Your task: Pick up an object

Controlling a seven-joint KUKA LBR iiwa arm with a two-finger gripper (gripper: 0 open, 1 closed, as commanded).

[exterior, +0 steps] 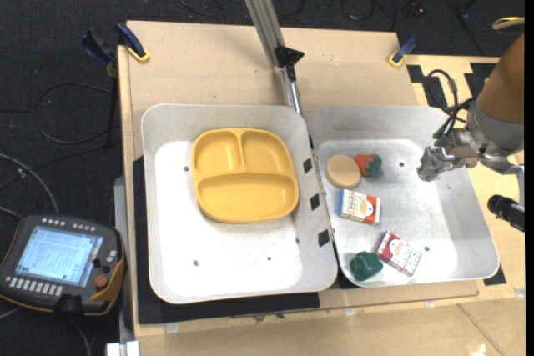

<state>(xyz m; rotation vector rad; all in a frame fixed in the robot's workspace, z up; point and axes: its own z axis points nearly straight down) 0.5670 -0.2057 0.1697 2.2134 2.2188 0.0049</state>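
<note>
Tabletop of pale wood carries two shallow white bins side by side. Left bin holds a yellow divided plate, three compartments, lying flat toward the bin's far half.

Right bin holds the loose objects, all clustered in its left half. A round tan disc lies near the far-left corner, touching or just beside a small red and green item on its right. Just nearer the camera, a small white and red carton lies flat. Toward the near edge, a second red and white carton lies tilted, with a dark green lump just beside it on the left.

The arm enters from the right edge, orange band visible above the grey wrist. The gripper hangs over the right bin's far-right part, well apart from every object. How far it is open cannot be told; nothing shows in its grasp.

A teach pendant sits on the floor at lower left.
</note>
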